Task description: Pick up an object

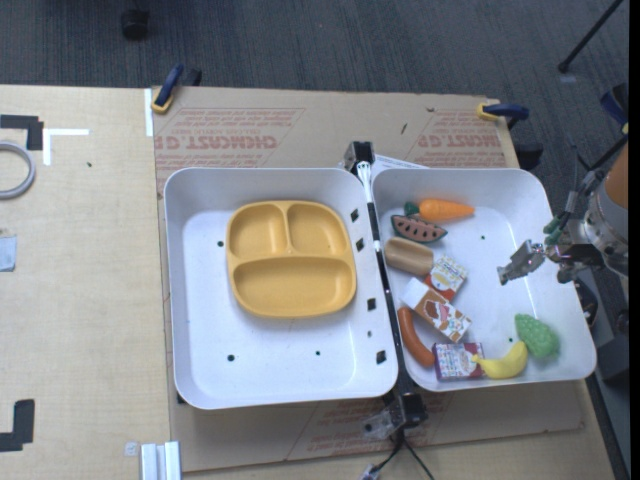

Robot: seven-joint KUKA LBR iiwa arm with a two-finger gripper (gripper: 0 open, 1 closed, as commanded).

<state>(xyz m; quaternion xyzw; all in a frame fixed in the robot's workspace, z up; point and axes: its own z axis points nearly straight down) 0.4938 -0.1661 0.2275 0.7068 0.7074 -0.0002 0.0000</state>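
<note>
Banana [504, 361] at right bin [497, 191] front edge, nearest camera. Gripper [521, 263] above bare floor, fingers apart, holding nothing. Best: centre over one isolated toy, descend straight.

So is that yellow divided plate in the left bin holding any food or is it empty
Empty. The yellow plate shows bare compartments; the toy food all lies in the right bin.

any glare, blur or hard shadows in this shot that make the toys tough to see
Camera view: lighting is even and soft, with faint shadows under the yellow tray and toys; no strong glare on the white bins. The carrot and banana are sharp enough to identify; print on the small boxes is too small to read. The claw at the right is slightly soft.
</note>
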